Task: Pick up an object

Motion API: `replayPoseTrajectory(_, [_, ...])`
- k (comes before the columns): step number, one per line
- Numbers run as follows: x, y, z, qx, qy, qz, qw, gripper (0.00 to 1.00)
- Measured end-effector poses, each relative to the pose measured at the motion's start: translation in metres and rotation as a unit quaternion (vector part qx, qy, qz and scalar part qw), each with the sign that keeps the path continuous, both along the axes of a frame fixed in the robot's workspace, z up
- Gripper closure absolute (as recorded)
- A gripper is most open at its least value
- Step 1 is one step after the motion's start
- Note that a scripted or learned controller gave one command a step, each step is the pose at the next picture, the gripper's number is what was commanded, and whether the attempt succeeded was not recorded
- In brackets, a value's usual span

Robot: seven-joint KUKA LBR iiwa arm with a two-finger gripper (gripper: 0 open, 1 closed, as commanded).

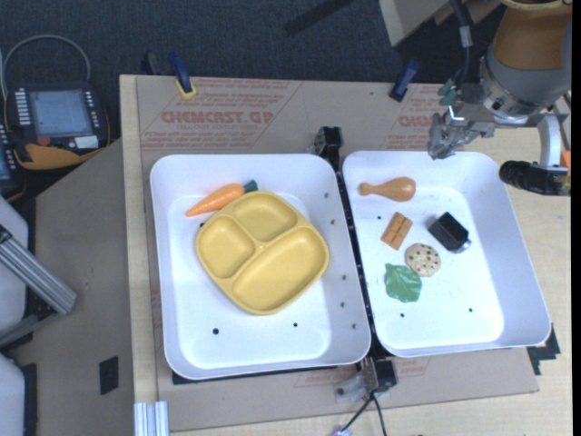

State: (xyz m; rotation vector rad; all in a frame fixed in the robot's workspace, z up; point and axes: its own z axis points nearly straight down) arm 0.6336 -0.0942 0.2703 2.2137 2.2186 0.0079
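1. We see the arm point(526, 34) reaching in at the upper right, its orange band just above the grey wrist.
2. The gripper point(442, 143) hangs over the far rim of the right bin point(517, 325), near that bin's far left corner. Its fingers look drawn close together with nothing between them, though they are small and dark, so we cannot tell for sure how they stand.
3. In the right bin, a tan drumstick point(388, 188) lies nearest the far edge, just below the gripper and apart from it.
4. Toward the bin's middle we find an orange-brown wafer block point(396, 231), and to its right a black block point(448, 232), tilted.
5. Just nearer to us sits a round speckled cookie point(422, 259), and touching its lower left side is a green leaf piece point(402, 282).
6. The left bin point(182, 334) holds a yellow divided plate point(261, 252) with three compartments, set around the bin's middle.
7. An orange carrot point(216, 198) with a green tip lies against the plate's far left rim, angled toward the bin's far edge.
8. Both bins sit side by side on a brown board point(272, 116) that covers the bench.
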Motion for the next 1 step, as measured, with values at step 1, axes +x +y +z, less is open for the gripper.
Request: replayPoseTrajectory(1, [-0.0044, 0.0478, -0.0167, 0.0019, 0.006, 0.001, 1.0000, 1.00])
